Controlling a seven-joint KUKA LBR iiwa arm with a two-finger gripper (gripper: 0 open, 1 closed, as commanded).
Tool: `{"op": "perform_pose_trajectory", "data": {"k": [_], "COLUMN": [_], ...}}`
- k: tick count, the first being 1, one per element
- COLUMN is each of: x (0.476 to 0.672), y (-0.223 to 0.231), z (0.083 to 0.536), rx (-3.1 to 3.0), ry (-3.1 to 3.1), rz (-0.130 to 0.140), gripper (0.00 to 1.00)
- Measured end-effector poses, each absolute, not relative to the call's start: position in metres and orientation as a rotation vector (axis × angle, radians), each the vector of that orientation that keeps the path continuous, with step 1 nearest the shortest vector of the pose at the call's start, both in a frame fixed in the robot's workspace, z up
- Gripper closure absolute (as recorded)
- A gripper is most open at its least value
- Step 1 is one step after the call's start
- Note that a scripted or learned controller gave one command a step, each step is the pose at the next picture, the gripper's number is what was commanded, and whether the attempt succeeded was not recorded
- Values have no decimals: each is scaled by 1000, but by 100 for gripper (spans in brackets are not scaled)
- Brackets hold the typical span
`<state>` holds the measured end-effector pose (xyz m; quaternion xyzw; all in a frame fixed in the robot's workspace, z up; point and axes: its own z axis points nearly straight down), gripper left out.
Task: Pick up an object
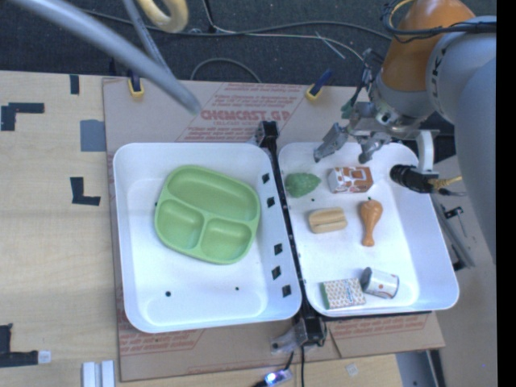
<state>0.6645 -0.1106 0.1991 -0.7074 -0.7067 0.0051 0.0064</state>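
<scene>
**Ana:** Pale wooden bench [48,240] under everything, with a sheet of cardboard on it and two white bins side by side. What sits in the right bin [435,248]?

**Ben:** Six small things. Nearest the arm is a brown-and-white carton [351,179], toward the bin's far side. Just left of it, against the divider, a green leafy piece [301,185]. Below those, a tan bread roll [326,220] and, just right of it, a brown drumstick [370,220] lying lengthwise. Along the near edge, a checkered green packet [343,293] and a small silver can [380,283] on its side, just beside each other.

**Ana:** And the hand?

**Ben:** The hand [351,145] hangs above the far edge of the right bin, just above the carton in the view. Its two fingers are spread apart, one toward the left, one toward the right, with nothing between them.

**Ana:** The other bin?

**Ben:** The left bin [137,297] carries a green divided tray [208,214], lying flat and turned at an angle, well apart from the small things.

**Ana:** Anything behind?

**Ben:** Dark floor with black cables, and a grey pole [97,31] slanting in from the upper left.
</scene>
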Motion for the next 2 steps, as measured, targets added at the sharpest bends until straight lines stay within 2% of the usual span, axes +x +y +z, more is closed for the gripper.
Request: {"op": "perform_pose_trajectory", "data": {"k": [1, 2], "x": [668, 666], "y": [-110, -102], "z": [209, 149], "rx": [-2218, -2218], "ry": [-2223, -2222], "rz": [1, 7], "gripper": [0, 0]}}
